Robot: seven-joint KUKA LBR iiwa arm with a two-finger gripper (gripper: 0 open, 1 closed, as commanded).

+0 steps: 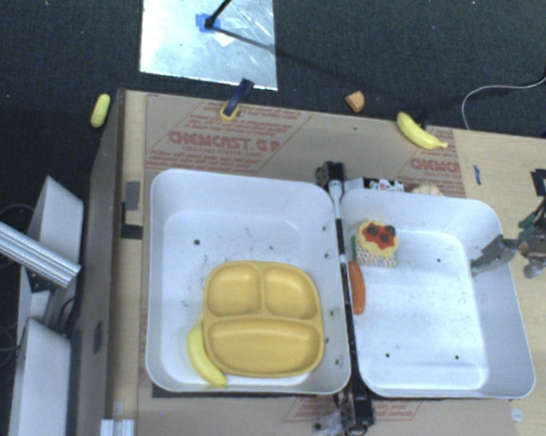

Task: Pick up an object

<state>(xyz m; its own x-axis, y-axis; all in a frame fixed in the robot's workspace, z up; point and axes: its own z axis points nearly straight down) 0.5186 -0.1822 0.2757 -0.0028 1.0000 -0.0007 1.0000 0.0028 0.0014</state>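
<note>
At right edge, gripper (534, 250) half cut off

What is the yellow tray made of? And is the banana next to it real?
The yellow tray looks like smooth moulded plastic: one even colour, rounded dividers, a soft sheen. The banana beside it is probably a plastic toy, since its skin is a flat, spotless yellow, though the picture is too small to be sure.

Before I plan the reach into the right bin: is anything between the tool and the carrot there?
Nothing visible is. The tool sits at the right bin's right rim; bare white floor lies between it and the carrot. The cake stands just above that line.
</note>
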